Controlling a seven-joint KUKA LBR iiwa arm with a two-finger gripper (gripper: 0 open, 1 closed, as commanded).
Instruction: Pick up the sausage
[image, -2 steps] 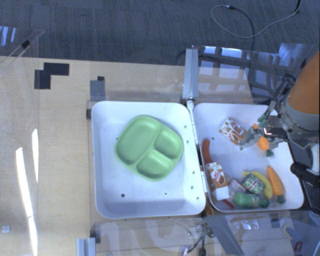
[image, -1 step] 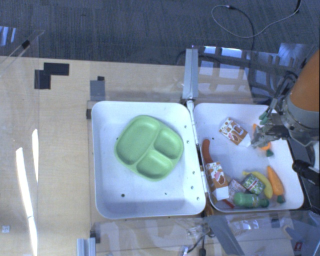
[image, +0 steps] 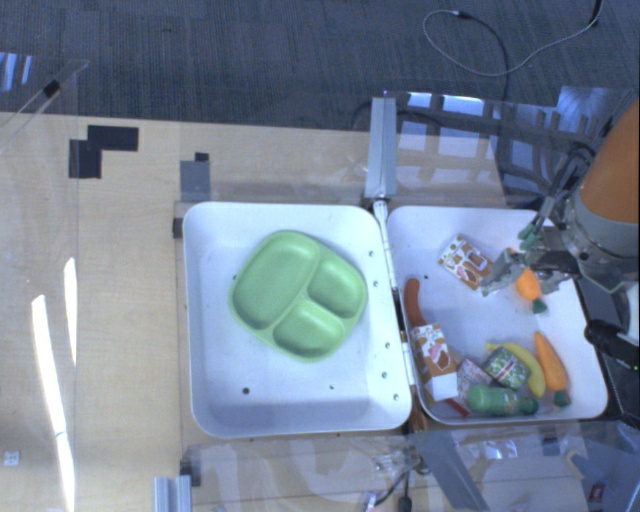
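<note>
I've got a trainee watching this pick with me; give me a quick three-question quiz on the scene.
1. True or false: the sausage lies in the same bin as the green plate.
2. The sausage lies against which wall of the right bin: A far, B left, C right?
3. Which orange item lies closest to the gripper?

Key: 1 false. 2 B. 3 the small carrot, not the larger carrot.

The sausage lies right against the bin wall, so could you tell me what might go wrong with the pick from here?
1. The sausage hugs the right bin's left wall, so a finger may strike the wall instead of sliding beside it.
2. A brown-and-white packet touches its lower end and could be caught or dragged along.
3. The gripper hovers near the small carrot, across the bin, so it might close on that instead.
</note>
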